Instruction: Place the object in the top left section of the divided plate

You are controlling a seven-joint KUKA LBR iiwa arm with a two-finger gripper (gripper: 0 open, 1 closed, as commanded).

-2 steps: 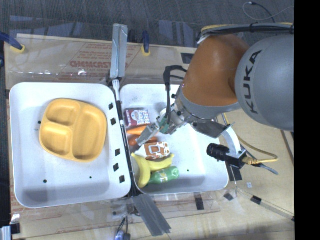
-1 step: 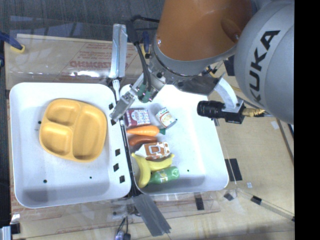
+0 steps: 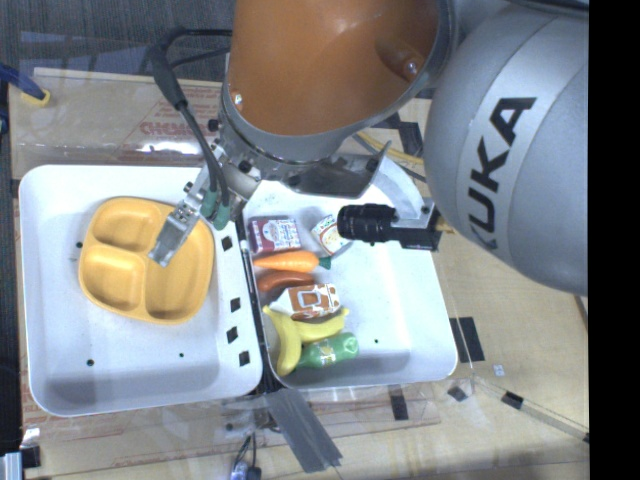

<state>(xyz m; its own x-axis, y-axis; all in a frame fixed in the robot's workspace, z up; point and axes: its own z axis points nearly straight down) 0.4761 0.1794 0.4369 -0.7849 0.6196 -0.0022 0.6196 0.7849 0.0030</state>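
Gripper (image 3: pixel 172 236) hanging over the yellow divided plate (image 3: pixel 120 278) in the left bin (image 3: pixel 60 368), finger spread impossible to tell, toy pile lying right of it in the right bin (image 3: pixel 415 343): carrot (image 3: pixel 288 262), banana (image 3: pixel 285 336), small carton (image 3: pixel 274 233).

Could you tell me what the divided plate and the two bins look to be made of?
Plate: likely moulded plastic, yellow, semi-matte, with rounded dividers and soft highlights. Left bin and right bin: probably plastic too, white, smooth, with a slight sheen, rounded corners and thin rims. The look alone cannot confirm either.
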